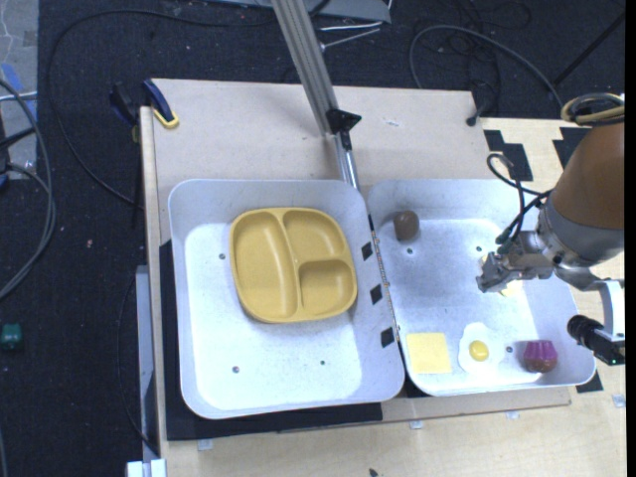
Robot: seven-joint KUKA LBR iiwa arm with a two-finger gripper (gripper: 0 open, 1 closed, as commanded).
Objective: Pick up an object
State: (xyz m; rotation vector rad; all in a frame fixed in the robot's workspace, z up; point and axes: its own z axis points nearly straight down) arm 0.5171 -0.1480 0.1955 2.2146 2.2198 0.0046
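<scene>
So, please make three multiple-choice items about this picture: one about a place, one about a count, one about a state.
1. In which bin does the yellow divided plate lie?
A. the left bin
B. the right bin
C. neither bin

2. How many compartments does the plate have?
A. two
B. three
C. five

3. How does the gripper stand?
A. over the plate
B. over the right bin, above its floor
C. outside both bins

Answers:
1. A, the plate rests on the floor of the left bin.
2. B, its ridges divide it into three parts.
3. B, it is among the brown piece, yellow square, egg and purple piece.
</scene>
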